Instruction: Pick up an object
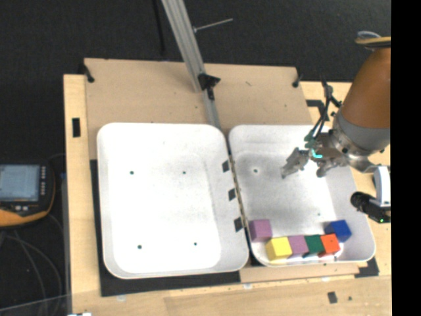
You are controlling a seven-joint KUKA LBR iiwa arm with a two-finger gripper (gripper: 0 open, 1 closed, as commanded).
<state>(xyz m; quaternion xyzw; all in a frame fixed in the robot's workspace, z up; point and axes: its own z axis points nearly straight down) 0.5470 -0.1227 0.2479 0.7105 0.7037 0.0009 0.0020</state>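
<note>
- Over the right bin (263, 143) the tool (304, 164) hangs mid-air, fingers spread apart, nothing between them.
- Blocks sit well below it along that bin's front edge: purple block (261, 228), yellow block (279, 247), a paler purple one (298, 244), green block (314, 243), orange block (329, 243), blue block (339, 229).
- Left bin (164, 196) sits just beside, both on the worktop (151, 84).

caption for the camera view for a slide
Pincer hovers over right bin, blocks lined along its near edge.
</note>
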